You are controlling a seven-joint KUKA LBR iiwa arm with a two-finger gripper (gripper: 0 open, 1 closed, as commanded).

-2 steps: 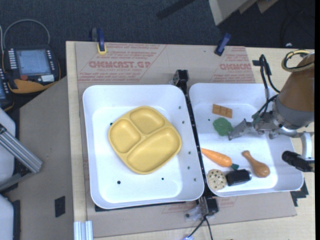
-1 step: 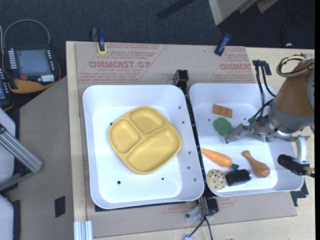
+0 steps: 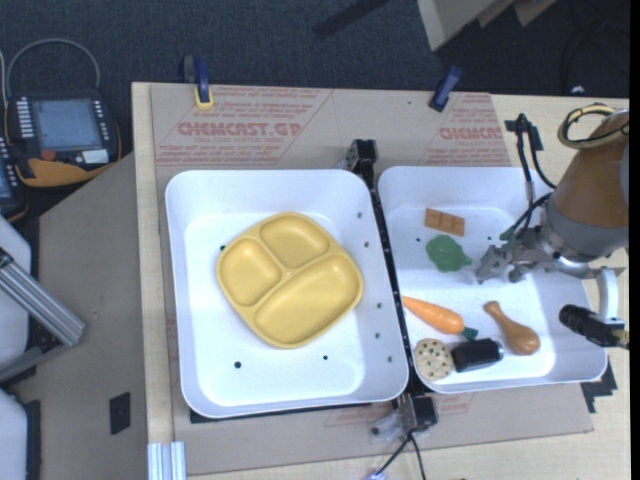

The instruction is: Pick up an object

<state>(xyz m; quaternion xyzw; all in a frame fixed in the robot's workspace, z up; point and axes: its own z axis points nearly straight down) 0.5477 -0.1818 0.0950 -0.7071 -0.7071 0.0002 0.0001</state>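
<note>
Left bin: shallow, white; holds a yellow divided plate with three compartments, lying flat near its centre.
Right bin: shallow, white; holds the small objects.
Brown block: flat, rectangular; far part of the right bin.
Green piece: lumpy, leaf-green; just near of the brown block.
Carrot: orange, tapered; lies flat at the bin's left side, tip pointing left.
Drumstick: tan-brown, bulbous near end; right of the carrot, apart from it.
Cookie: pale, speckled, round; near-left corner.
Black object: dark, blocky; touching or just beside the cookie.
Gripper: reaches in from the right, above the bin between green piece and drumstick; fingers seemingly spread with nothing between them, though the view is poor.
</note>
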